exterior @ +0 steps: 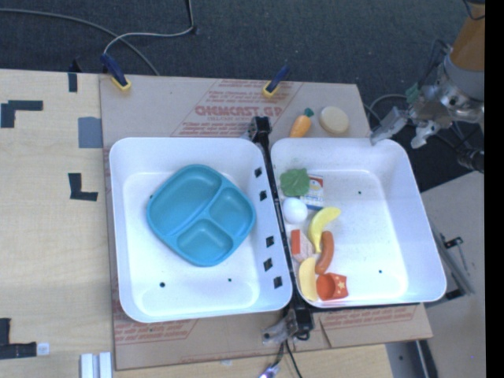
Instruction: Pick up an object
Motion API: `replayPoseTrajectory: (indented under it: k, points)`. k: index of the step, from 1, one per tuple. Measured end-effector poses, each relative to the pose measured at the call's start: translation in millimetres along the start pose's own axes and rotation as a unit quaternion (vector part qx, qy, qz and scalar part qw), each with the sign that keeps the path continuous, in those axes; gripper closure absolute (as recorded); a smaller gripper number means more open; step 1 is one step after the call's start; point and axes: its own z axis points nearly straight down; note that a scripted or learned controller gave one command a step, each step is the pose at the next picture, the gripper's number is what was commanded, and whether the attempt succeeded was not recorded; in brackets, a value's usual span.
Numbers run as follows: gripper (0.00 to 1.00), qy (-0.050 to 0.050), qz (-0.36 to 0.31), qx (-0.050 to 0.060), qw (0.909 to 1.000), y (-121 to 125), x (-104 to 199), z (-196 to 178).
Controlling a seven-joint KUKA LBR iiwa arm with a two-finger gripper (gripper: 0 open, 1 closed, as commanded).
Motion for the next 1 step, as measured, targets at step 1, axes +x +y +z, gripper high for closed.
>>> replayPoseTrajectory:
  k: [1]
  points:
    - [0.00,0.001,0.000,0.002,1.0000,-37.4,46.1,142.6]
